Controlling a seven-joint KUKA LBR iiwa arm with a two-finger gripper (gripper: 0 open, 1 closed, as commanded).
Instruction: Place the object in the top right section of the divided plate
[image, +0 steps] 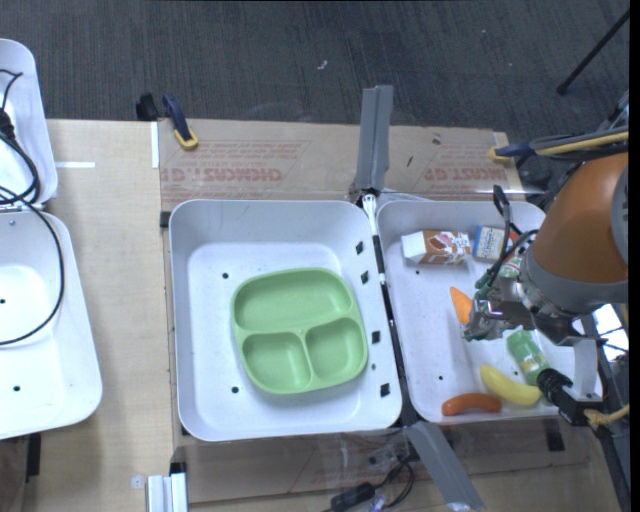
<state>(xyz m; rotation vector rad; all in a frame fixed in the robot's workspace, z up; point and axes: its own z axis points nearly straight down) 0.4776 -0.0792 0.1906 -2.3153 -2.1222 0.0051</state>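
Observation:
A green divided plate (297, 328) lies in the left bin (200, 300), with one large section at the back and two smaller ones in front. My gripper (483, 322) hangs low over the right bin (425, 350), just right of an orange carrot (460, 303). A green bottle (525, 352) lies right beside the gripper, and a yellow banana (508, 385) and a red-orange sausage (471, 404) lie in front of it. The arm hides the fingertips.
A brown and white carton (436, 246) and a small blue box (488, 242) lie at the back of the right bin. A grey divider post (374, 140) stands behind the two bins. White equipment with black cables (30, 290) is at the far left.

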